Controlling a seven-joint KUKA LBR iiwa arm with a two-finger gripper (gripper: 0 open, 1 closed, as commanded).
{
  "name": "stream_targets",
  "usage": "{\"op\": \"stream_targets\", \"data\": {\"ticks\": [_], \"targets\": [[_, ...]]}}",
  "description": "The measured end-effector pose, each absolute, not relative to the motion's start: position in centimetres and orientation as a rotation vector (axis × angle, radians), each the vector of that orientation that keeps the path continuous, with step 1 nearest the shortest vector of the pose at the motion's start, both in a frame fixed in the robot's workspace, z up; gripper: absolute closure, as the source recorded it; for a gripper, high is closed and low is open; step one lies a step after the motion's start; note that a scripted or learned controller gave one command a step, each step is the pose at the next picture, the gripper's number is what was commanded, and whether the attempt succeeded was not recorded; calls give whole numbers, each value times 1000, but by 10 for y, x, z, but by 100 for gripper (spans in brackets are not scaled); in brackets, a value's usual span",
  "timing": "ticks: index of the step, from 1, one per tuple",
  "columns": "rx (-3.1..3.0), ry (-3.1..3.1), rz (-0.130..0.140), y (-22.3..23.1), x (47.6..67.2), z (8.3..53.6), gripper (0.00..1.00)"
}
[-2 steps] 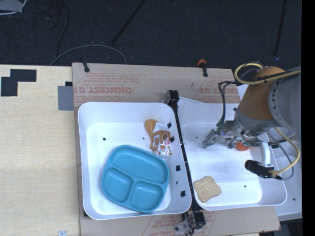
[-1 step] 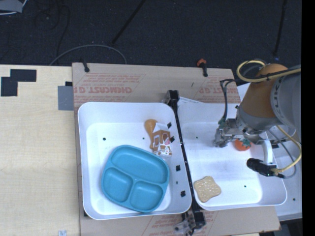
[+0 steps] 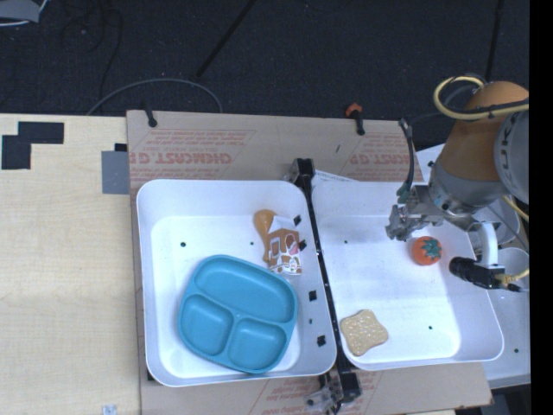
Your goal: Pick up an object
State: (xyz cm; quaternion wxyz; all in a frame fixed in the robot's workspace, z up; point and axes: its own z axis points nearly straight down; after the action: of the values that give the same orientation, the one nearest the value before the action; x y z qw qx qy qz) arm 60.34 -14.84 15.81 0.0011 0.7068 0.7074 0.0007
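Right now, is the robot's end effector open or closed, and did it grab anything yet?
End effector: cannot be told from this view; it sits in the right bin beside the orange ball, with nothing seen in it.

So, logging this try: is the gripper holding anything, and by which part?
Cannot be told. The gripper sits beside the orange ball; nothing shows between its fingers.

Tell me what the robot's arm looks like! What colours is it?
The arm is grey and rounded, with a fat orange band near the top. A yellowish cable loops beside that band. Lower down sits the end effector, a small cluster of dull grey metal parts. A black knob-like piece sticks out near the arm's lower side.
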Motion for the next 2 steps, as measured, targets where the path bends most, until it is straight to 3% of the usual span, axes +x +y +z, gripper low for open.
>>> {"op": "stream_targets", "data": {"ticks": [1, 2], "targets": [[2218, 2221, 2, -149, 604, 210, 100], [2221, 2228, -3, -108, 586, 206, 100]]}}
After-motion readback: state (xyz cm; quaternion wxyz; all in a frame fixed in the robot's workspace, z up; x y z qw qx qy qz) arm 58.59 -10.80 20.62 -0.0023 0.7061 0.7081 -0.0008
